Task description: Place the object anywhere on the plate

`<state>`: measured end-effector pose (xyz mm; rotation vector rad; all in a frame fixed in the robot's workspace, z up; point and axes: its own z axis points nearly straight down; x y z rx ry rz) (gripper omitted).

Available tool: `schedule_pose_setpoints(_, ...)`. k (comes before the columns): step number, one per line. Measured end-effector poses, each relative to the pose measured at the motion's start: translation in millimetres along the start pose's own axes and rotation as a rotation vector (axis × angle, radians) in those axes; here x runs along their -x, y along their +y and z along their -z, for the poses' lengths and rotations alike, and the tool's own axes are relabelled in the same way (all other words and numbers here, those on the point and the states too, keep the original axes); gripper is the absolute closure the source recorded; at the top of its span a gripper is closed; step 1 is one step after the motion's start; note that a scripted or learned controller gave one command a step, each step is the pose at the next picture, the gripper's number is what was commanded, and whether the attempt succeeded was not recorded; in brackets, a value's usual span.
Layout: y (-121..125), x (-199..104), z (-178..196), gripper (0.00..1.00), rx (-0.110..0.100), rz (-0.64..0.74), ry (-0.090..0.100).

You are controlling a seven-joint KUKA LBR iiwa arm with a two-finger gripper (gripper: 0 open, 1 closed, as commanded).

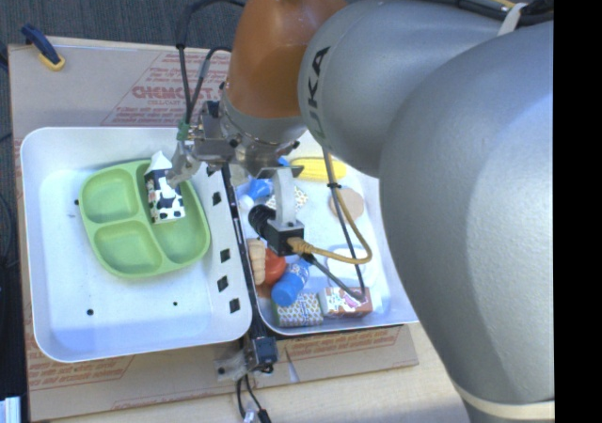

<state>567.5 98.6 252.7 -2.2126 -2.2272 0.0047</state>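
Observation:
A small black-and-white cow-patterned carton [166,195] stands over the right-hand compartment of the green divided plate [118,224], which lies in the left white bin [56,318]. My gripper [181,165] hangs from the orange wrist band directly above and just right of the carton's white top, close enough to touch it. The wrist hides how the gripper meets the carton.
The right bin [400,308] holds several small items: a yellow piece [318,168], a blue piece [255,192], an orange-red piece [273,268], a blue cylinder [288,287] and patterned boxes [346,302]. The big grey arm covers most of that bin. A ridge [230,252] divides the bins.

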Motion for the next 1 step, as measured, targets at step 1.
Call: schedule_pose_setpoints(1,0.0,0.0,0.0,0.0,0.0,0.0,0.0)
